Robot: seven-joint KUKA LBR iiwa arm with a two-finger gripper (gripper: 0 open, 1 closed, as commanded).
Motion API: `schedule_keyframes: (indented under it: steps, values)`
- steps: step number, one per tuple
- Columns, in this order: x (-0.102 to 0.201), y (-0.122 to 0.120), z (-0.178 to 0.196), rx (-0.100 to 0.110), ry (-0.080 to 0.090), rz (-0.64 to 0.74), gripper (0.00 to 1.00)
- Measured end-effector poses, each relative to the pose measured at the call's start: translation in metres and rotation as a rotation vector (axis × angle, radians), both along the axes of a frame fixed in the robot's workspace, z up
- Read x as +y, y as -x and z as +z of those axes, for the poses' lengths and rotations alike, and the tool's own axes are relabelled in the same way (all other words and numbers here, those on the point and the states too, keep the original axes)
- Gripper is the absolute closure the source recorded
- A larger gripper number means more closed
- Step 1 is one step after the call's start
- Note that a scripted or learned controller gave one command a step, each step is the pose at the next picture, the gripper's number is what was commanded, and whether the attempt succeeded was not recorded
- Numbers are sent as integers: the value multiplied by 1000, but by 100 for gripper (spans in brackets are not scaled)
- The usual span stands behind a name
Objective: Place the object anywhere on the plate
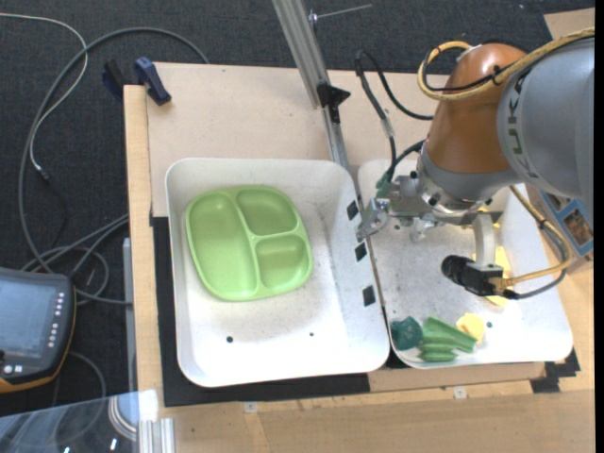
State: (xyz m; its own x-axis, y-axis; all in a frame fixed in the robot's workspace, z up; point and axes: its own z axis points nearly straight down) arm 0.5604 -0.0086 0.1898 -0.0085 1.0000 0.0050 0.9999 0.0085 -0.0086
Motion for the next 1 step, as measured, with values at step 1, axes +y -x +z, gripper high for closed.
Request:
schedule_keyframes:
  steps: [1]
  values:
    - [71, 15, 3, -3, 0, 0, 0]
